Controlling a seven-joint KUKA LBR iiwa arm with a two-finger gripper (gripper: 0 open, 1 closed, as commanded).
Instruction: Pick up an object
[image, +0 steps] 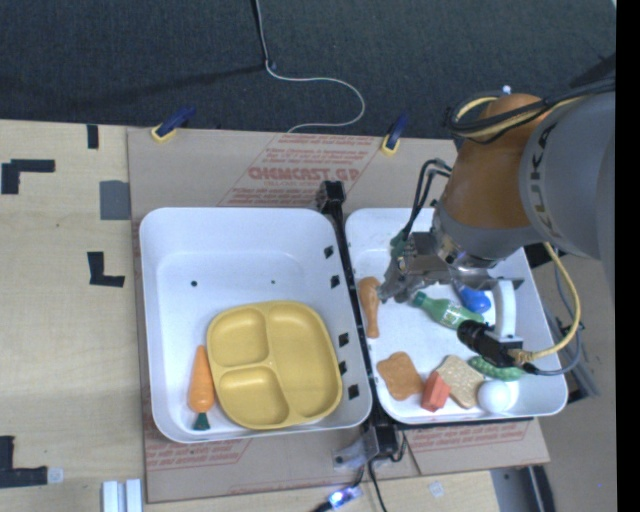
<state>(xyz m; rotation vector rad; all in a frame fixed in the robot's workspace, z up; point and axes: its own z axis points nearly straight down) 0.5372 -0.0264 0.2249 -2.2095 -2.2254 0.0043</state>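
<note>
in the right bin (530, 405), near its front, lie a biscuit (399, 374) and a white egg (497, 396); the green bottle (447, 309) lies behind them, long axis slanting left-back to right-front. the hand (408, 280) hangs at its left end, grip hidden. cardboard (300, 168) lettering beyond is unreadable.

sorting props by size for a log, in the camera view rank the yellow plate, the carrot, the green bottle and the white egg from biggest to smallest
1. yellow plate, by far the largest
2. carrot
3. green bottle, looks close to the carrot, and the arm covers part of it, so this order is unsure
4. white egg, the smallest
</note>
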